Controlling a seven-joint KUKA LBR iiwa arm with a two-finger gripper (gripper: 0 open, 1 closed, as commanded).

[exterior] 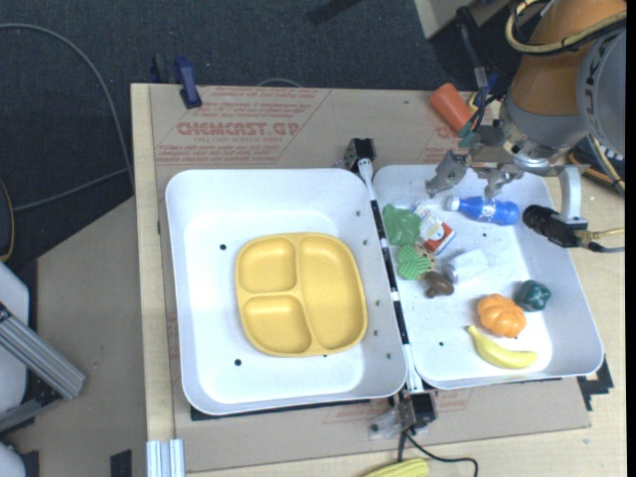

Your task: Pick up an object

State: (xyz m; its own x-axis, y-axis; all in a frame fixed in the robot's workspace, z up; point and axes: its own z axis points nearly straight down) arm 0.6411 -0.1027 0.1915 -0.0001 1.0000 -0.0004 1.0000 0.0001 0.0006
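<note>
While tool [475, 170] hangs spread | bottle [484, 210] — long axis left-right, cap left

A plain yellow three-compartment plastic plate [300, 293] sits in a white shallow bin [199, 227]. The neighbouring white bin [566, 296] holds a yellow banana [502, 351], orange pumpkin [500, 315], dark green pepper [534, 294] and blue bottle [489, 210].

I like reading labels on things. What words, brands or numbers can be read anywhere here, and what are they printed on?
"CHEMCAST GP": large red print on the brown paper-covered board under the bins.
Smaller red lines above and below it on the same board: too blurred to read.
Red-and-white packet in the right bin: some print, too small to read.
Blue bottle near the tool: no readable label.
</note>
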